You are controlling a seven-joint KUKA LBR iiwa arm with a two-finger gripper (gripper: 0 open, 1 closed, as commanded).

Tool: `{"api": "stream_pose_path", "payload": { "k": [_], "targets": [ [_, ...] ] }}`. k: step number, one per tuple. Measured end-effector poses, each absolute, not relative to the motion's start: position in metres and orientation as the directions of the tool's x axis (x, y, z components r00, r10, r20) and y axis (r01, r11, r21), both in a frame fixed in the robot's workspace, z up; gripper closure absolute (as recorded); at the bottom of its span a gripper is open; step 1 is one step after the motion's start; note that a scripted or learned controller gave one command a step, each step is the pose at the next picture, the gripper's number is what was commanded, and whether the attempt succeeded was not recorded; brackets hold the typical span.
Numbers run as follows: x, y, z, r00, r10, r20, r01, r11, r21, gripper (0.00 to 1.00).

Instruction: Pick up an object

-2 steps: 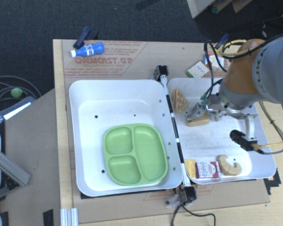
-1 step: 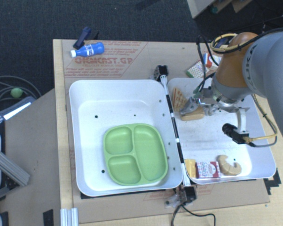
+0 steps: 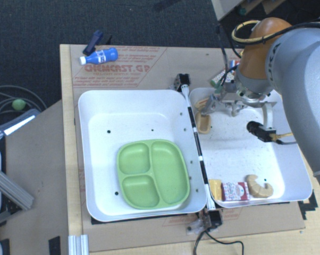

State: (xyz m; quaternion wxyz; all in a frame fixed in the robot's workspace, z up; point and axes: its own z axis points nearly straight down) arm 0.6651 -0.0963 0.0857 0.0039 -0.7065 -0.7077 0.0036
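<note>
small tan rounded block [image 3: 203, 122] at right white bin's [image 3: 240, 153] left wall, far end | two-finger gripper [image 3: 204, 106] just above it, finger state: cannot tell | near edge: red-white packet [image 3: 235, 191], tan curved piece [image 3: 258, 187] | left bin: matte green three-compartment plastic tray [image 3: 152, 173]

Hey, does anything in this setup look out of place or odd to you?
One thing: a blue and white bottle lies on its side on the cardboard behind the left bin, outside both bins. The green divided plate sits flat in that bin, and nothing looks spilled or broken.
</note>
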Motion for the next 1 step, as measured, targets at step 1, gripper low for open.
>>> {"api": "stream_pose_path", "payload": {
  "k": [1],
  "targets": [
    [0.6662, -0.0945, 0.0969, -0.003, 1.0, 0.003, 1.0, 0.003, -0.008, 1.0]
  ]
}}
